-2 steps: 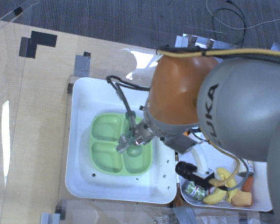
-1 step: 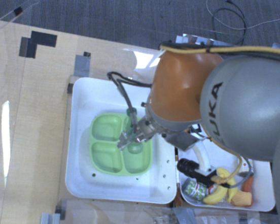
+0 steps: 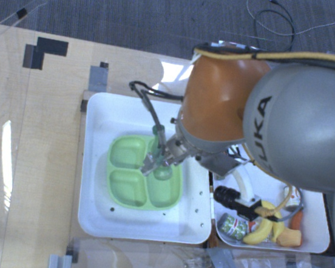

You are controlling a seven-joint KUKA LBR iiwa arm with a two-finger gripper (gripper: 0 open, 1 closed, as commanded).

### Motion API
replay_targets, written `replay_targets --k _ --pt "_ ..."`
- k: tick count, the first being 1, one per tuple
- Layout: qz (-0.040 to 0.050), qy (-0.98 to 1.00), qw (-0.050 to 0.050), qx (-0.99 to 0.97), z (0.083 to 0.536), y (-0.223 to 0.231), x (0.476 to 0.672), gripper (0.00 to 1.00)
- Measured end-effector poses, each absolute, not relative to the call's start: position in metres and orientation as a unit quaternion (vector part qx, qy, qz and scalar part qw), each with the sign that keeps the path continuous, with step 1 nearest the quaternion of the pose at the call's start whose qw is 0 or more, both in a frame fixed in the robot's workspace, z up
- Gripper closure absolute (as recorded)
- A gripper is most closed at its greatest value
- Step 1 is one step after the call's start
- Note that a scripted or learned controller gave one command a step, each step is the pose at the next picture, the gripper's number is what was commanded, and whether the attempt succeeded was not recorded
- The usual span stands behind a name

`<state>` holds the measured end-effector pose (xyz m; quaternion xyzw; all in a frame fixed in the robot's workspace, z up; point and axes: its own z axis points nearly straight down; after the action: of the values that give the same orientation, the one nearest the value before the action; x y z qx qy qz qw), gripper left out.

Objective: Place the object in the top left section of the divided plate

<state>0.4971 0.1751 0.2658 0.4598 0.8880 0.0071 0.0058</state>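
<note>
At the near edge of the bench, the right bin was seen to hold a cluster of things: a yellow banana, a small green-labelled can just left of it, an orange piece to its right, and a black object lying behind the can. A pale curved item was partly covered by the arm above them.

Further in, the left bin was occupied by the green divided plate, which lay flat near the bin's middle. Its sections were laid out with two on the left and a longer one on the right.

The gripper was positioned low over the plate, close to the central ridge where the sections meet and toward the right-hand section. A small greenish rounded object was seen at the fingertips, just over the plate; whether it was actually clamped between the fingers could not be told, nor how wide the fingers stood, since the view was blurred and the colours merged with the plate.

Beyond the gripper, the arm's orange band and grey body were seen, with a black cable looping down to the wrist.
</note>
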Motion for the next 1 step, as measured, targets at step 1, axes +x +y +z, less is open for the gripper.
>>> replay_targets --k 1 --pt "0.0018 0.933 0.001 0.359 0.2378 0.2112 0.4873 1.00"
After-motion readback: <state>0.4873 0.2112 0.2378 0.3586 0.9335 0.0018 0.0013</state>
